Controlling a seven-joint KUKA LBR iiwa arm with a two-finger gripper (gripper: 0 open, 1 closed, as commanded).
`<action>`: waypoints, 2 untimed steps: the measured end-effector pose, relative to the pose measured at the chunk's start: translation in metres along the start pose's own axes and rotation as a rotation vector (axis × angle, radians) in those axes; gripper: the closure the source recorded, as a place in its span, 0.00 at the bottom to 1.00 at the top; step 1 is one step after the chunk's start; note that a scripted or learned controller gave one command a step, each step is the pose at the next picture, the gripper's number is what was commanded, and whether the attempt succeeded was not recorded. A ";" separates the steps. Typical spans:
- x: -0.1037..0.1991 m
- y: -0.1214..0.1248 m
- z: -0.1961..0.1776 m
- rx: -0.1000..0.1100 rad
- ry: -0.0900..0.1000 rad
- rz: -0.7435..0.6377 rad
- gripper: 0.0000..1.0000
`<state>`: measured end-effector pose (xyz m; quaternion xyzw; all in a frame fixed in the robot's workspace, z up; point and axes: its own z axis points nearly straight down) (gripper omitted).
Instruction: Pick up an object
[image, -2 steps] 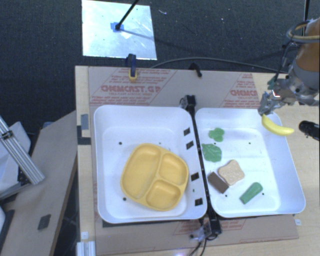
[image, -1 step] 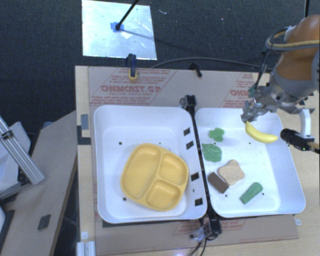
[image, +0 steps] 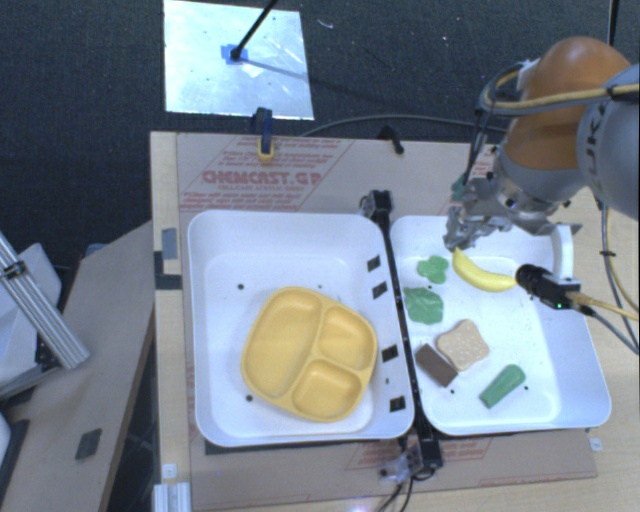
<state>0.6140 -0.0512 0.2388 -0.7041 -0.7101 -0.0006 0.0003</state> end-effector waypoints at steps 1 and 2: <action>0.047 -0.007 -0.006 0.000 0.001 -0.001 1.00; 0.103 -0.017 -0.012 -0.001 0.001 -0.002 1.00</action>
